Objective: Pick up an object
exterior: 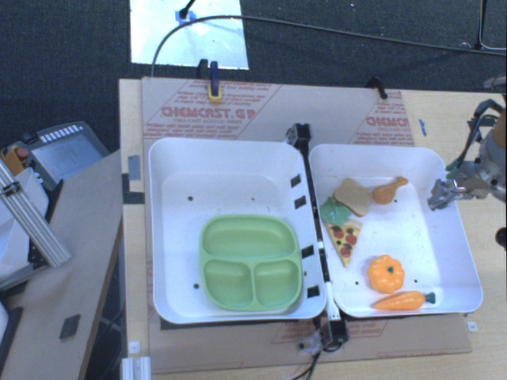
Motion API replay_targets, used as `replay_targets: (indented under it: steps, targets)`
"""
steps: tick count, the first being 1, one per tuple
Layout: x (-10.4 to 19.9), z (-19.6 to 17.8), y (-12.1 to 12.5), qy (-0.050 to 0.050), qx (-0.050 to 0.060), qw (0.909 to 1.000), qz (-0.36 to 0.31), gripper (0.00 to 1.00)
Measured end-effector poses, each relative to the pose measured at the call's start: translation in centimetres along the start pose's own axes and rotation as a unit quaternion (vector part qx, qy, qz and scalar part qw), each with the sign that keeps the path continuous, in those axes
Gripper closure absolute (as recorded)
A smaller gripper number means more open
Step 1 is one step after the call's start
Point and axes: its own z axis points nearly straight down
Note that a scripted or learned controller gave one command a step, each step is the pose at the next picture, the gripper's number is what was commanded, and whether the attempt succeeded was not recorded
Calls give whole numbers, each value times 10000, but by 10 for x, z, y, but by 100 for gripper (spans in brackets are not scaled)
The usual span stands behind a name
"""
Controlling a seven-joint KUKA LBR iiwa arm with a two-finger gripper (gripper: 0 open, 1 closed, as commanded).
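Note:
The right bin [444,236] holds several toy foods: a slice of bread [354,195], a drumstick [389,189], a green leafy piece [334,210], a pizza slice [344,240], an orange pumpkin [386,273] and a carrot [400,300]. My gripper [442,194] hangs at the bin's right rim, to the right of the drumstick, with nothing seen between its fingers. The arm comes in from the right edge of the view.
The left bin [170,212] holds a green divided plate [251,260]. A black divider strip [309,212] runs between the bins. Cardboard sheet [238,109] lies under the bins. A grey device [59,153] sits on a side table at left.

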Motion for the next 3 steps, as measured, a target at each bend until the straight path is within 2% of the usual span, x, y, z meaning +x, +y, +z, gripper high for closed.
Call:
replay_targets:
  steps: [1, 3]
  targets:
    - [50, 7, 6, 12, 11, 10000, -23, 100]
    - [171, 12, 10, 19, 11, 10000, -35, 100]
